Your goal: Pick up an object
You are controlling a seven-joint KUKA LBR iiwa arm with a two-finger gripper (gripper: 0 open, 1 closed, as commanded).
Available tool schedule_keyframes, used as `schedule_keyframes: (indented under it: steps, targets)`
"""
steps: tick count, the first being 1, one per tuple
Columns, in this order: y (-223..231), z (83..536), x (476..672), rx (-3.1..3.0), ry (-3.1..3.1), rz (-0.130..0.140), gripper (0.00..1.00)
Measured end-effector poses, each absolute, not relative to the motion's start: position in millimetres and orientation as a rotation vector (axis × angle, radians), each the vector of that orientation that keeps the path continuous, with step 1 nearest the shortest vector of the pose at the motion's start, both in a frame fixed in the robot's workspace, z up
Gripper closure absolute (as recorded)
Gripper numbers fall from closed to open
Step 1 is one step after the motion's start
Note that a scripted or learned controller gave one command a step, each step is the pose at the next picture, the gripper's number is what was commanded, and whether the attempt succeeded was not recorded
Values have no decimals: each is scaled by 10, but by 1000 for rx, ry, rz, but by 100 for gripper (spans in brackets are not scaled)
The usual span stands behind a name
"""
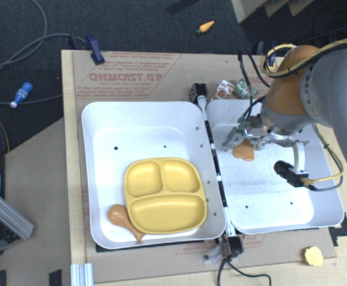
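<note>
A small orange-brown piece (243, 153) lies on the floor of the right bin (281, 213), near its left wall. My gripper (243, 138) hangs right over that piece, at its far edge, with the grey arm and orange band coming in from the right. The view does not show whether the piece is touched or gripped. In the left bin (102, 130) sits a yellow divided plate (164, 194), and a tan drumstick-shaped toy (123, 217) lies against the plate's lower left edge.
Two small items, one white and red (224, 89) and one green (241, 88), rest just behind the right bin's far rim. A yellow lump (312, 255) sits on the bench off the right bin's near corner. The ridge between the bins runs just left of the gripper.
</note>
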State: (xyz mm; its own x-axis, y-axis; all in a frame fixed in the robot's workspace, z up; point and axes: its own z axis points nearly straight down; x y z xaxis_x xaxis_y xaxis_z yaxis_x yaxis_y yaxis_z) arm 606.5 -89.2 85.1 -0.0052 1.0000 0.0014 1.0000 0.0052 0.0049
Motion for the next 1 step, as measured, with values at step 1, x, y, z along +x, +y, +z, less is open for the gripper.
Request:
schedule_keyframes:
  steps: [1]
  targets:
    - [-920, 949, 6047, 2219, 2221, 3, 100]
